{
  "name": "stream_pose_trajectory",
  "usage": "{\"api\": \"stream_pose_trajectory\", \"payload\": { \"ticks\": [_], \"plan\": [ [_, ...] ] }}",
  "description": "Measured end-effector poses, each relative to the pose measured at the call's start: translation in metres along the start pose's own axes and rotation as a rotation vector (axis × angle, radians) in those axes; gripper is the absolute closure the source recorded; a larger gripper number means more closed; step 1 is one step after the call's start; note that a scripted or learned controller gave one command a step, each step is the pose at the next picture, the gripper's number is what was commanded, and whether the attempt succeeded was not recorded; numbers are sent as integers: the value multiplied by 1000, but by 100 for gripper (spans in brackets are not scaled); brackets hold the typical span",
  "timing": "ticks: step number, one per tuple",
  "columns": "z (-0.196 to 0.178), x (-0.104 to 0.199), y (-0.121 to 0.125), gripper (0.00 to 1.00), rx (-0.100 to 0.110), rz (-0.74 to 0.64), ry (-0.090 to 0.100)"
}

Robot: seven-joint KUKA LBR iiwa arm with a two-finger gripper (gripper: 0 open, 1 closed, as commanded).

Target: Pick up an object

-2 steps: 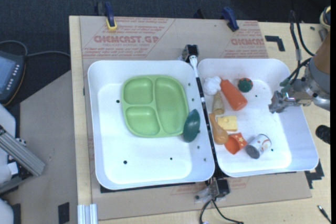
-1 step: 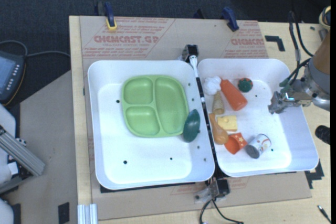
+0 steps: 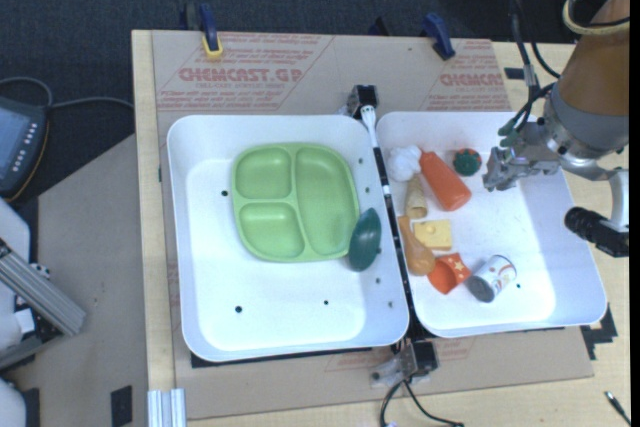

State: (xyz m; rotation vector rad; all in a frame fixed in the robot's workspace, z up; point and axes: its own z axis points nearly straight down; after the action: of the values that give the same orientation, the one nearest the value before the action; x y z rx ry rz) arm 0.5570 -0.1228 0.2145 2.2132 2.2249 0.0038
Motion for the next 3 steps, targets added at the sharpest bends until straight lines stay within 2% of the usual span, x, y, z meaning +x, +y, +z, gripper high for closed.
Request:
{"api": "stream_pose_trajectory", "payload": {
  "ticks": [1,2,3],
  "plan": [
    [-18,29,42,100,-3,0,0],
    [1,44,64,100,1,3,-1],
    [-8,36,57,100,3,6,-1]
  ]
}}
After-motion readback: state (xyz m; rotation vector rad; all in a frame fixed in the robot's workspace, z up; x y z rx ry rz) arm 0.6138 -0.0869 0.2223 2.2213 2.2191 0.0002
